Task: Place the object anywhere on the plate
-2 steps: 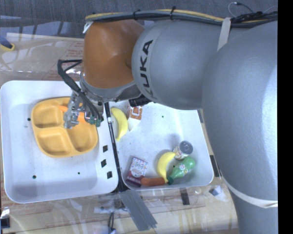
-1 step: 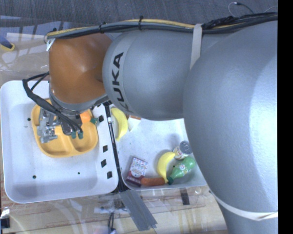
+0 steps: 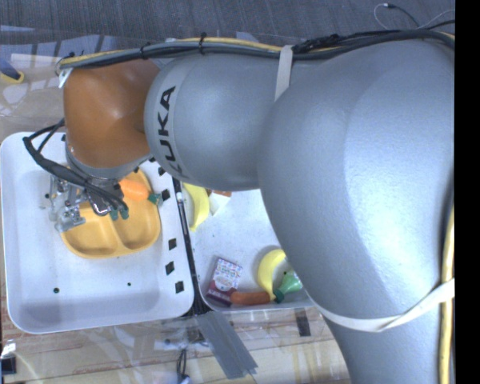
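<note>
A yellow plate (image 3: pixel 112 234) lies in the left white bin (image 3: pixel 32 294). My gripper (image 3: pixel 70 206) hangs over the plate's left edge, below the orange band of the wrist. An orange object (image 3: pixel 136 189) with a green bit (image 3: pixel 154 200) rests at the plate's upper right, partly hidden under the wrist. I cannot make out anything inside the gripper.
The grey arm covers most of the right bin (image 3: pixel 224 238). In that bin lie a yellow object (image 3: pixel 197 205), a small printed packet (image 3: pixel 226 274), a yellow-and-green toy (image 3: pixel 276 272) and an orange stick-shaped piece (image 3: pixel 250 298). Black markers (image 3: pixel 174 266) line the divider between the bins.
</note>
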Tool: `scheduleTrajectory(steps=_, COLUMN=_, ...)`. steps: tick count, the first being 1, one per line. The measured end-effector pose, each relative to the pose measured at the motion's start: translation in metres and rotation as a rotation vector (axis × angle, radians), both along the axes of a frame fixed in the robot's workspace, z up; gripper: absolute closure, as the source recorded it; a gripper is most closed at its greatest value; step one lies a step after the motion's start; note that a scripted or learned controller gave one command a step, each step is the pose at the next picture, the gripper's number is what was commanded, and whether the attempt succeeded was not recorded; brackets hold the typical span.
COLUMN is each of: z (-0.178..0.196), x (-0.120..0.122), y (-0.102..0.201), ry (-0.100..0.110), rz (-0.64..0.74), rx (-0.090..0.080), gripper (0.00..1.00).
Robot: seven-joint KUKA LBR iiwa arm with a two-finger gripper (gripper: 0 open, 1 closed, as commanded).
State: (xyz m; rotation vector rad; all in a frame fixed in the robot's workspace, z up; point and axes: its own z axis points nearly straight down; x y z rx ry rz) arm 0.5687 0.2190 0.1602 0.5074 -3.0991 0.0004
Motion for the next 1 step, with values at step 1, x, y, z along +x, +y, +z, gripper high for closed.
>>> scheduleTrajectory(steps=1, z=0.0110, x=0.0007, y=0.0012, ry=-0.002, rz=0.003, rx=0.001, gripper=1.00)
